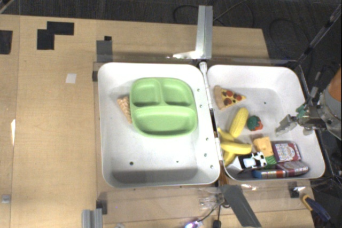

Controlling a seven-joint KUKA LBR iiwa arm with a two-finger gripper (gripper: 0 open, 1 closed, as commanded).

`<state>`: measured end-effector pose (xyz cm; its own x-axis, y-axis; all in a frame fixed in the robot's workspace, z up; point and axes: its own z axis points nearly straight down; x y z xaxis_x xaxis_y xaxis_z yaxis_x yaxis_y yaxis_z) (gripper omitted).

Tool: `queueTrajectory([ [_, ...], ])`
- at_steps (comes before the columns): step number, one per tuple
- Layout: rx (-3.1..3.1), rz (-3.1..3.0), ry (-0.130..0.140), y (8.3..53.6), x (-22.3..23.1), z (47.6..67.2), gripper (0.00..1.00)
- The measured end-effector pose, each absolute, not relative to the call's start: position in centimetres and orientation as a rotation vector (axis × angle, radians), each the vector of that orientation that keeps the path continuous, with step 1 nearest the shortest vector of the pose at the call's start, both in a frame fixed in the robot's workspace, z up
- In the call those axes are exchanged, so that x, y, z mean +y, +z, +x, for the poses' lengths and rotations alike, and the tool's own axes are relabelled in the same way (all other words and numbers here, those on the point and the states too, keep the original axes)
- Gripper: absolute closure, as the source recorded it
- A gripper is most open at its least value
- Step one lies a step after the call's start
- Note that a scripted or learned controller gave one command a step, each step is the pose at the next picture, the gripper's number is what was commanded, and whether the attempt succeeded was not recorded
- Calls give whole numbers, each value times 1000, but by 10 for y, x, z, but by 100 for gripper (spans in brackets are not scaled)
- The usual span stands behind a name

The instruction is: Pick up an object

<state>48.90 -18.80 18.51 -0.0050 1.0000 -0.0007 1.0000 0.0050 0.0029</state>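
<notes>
My gripper hangs over the right side of the right bin, just above a red packet, and holds nothing I can see. To its left lie a corn cob, a small green and red toy fruit and a pizza slice. A banana, an orange block, a black and white piece and a blue and red marker crowd the bin's front.
The left bin holds a green divided plate with a tan waffle piece tucked at its left edge. A metal post stands behind the divide between the bins. Cables run across the dark floor at the back.
</notes>
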Motion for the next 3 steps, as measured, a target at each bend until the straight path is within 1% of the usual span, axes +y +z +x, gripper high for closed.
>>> queueTrajectory([
  [1, 2003, 2405, 15, 91, -179, 543, 0],
  [2, 1999, 2411, 16, 90, -135, 610, 0],
  [3, 2249, 2174, 19, 92, -93, 540, 0],
])
